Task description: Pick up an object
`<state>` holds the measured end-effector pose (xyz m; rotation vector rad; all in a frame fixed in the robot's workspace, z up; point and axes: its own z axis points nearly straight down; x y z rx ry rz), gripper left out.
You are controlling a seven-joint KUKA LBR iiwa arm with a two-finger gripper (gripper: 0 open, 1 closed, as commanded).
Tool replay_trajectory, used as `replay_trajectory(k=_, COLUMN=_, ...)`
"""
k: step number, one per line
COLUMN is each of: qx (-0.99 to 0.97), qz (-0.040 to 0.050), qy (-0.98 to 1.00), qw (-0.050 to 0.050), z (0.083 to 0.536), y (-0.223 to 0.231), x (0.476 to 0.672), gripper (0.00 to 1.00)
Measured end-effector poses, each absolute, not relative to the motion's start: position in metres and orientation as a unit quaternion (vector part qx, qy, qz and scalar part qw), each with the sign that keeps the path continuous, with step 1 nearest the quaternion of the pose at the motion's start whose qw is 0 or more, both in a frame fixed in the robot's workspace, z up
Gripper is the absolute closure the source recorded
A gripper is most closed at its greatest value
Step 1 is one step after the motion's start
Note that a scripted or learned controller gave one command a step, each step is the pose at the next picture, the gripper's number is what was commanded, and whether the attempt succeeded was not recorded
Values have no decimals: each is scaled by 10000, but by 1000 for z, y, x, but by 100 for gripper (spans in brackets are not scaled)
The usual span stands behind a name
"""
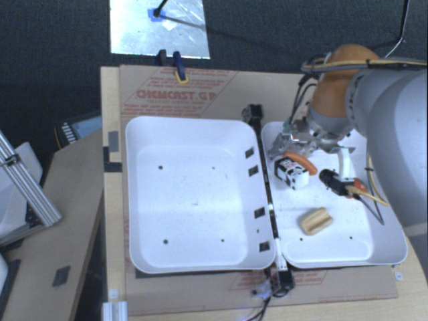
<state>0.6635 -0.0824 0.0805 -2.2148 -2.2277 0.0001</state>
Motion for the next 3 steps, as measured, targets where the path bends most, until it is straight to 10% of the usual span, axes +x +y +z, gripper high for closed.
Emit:
replay_trajectory(k=1, qx=-7050, qz=-17, qy=-7092, qw=-23, z=96, y=-83, x=665, gripper=100)
replay_trajectory(k=3, qx=-7034, qz=-43, qy=-7108, qw=-22, z=279, y=32, x=581, gripper=100)
